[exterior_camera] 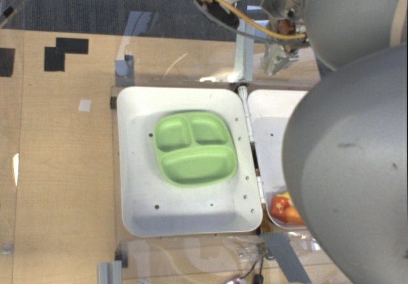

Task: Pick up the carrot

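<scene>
Up close, the grey arm (357, 162) blocks most of the right bin (271, 117). Our gripper (280, 60) hangs above its far edge; we cannot tell its fingers' state. Something orange, likely the carrot (285, 209), peeks out at the near corner. A blind descent could miss it.
</scene>
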`<move>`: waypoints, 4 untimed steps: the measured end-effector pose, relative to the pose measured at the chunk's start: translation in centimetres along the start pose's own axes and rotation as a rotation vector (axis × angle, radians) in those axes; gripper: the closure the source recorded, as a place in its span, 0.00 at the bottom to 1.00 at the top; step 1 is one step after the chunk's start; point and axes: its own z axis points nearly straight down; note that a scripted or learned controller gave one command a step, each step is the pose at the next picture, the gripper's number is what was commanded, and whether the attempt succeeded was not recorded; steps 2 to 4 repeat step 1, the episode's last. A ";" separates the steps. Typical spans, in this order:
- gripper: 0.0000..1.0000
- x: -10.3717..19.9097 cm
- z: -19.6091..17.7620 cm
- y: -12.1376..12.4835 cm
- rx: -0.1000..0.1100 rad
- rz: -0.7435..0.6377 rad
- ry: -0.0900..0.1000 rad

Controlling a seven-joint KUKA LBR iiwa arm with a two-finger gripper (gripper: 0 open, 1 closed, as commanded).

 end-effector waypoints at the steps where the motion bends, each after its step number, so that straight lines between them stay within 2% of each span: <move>1: 1.00 -1.4 -4.0 9.3 -0.002 -0.006 0.000; 4: 1.00 -1.4 -4.0 9.3 -0.002 -0.006 0.000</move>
